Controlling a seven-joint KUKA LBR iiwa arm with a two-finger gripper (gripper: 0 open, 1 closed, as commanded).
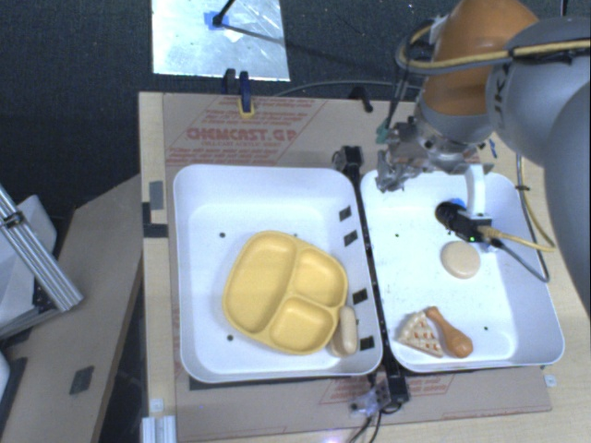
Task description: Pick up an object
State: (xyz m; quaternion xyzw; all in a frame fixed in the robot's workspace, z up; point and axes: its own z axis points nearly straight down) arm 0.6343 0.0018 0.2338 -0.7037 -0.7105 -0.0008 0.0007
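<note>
In the right bin [526, 312] lie a round beige cookie-like piece [460, 260], a waffle wedge [418, 331] and a brown drumstick [449, 333] near the front. A yellow divided plate [284, 291] fills the middle of the left bin [199, 247], with a pale bread-like roll [346, 329] at its lower right edge. My gripper [395, 175] hangs over the back left corner of the right bin, well behind the cookie piece, with nothing seen in it.
A black divider strip [362, 247] runs between the two bins. A black cable fitting [458, 220] and its cord cross the right bin's back half. The grey arm [545, 81] covers the upper right. A foil sheet [220, 24] lies behind the bench.
</note>
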